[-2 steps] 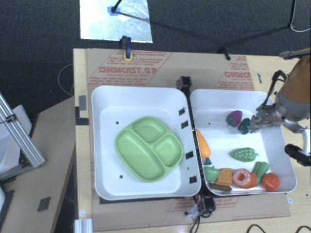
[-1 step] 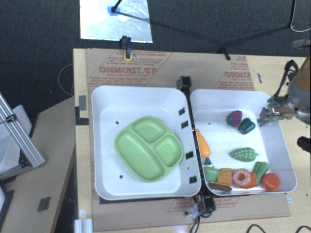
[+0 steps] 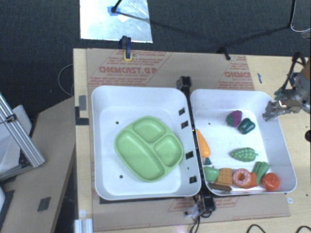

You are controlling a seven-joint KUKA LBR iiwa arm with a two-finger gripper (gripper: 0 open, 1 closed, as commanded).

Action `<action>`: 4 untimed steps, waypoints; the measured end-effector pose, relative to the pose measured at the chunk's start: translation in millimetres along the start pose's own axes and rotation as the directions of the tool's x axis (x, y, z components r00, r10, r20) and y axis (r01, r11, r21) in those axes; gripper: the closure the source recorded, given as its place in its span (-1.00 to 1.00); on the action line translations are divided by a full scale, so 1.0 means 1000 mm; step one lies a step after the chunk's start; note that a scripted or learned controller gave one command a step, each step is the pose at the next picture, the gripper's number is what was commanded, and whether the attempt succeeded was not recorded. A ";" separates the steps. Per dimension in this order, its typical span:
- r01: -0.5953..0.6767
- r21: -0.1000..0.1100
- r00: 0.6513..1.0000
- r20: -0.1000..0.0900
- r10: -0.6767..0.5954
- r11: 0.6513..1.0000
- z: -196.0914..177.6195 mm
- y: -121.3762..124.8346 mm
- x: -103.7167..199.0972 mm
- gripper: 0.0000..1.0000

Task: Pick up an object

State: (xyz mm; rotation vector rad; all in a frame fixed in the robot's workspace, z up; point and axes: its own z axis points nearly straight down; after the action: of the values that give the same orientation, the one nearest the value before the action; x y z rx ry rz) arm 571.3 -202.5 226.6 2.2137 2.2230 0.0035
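I am watching the jaws (image 3: 273, 111) hanging over the right rim of the shallow white plastic right-hand bin (image 3: 282, 144), at its far corner. From this slant I cannot tell whether they are spread or pressed together, and I am seeing nothing between them.

The nearest candidates are lying just to their left, inside the bin: a purple toy grape bunch (image 3: 234, 117) touching a dark green toy pepper (image 3: 247, 125). I am judging that pair risky, since a descent between them could nudge one aside or catch both. Further toward the near side a knobbly green toy vegetable (image 3: 243, 154) is sitting alone, which looks like the cleaner target.

Beyond that, the near edge is crowding up: a pink-iced toy doughnut (image 3: 241, 177), a red toy tomato (image 3: 270, 180), a tan toy waffle (image 3: 224, 175) and an orange toy carrot (image 3: 203, 144) against the dividing wall. Anything pressed to a wall is leaving little room for a finger.

My main worry is the rim itself: dropping straight down from here could strike it. Far left, the pale green sectioned plastic plate (image 3: 148, 148) is resting in the other white bin (image 3: 104, 130).
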 end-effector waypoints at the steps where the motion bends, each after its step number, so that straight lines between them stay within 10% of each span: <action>1: 0.004 0.005 1.000 -0.003 -0.004 1.000 0.009 -0.012 0.049 1.00; 4: 0.006 0.005 1.000 -0.004 -0.006 1.000 -0.010 -0.036 0.212 1.00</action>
State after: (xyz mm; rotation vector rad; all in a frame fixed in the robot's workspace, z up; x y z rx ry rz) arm 534.6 9.2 236.3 2.2114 2.2339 0.0024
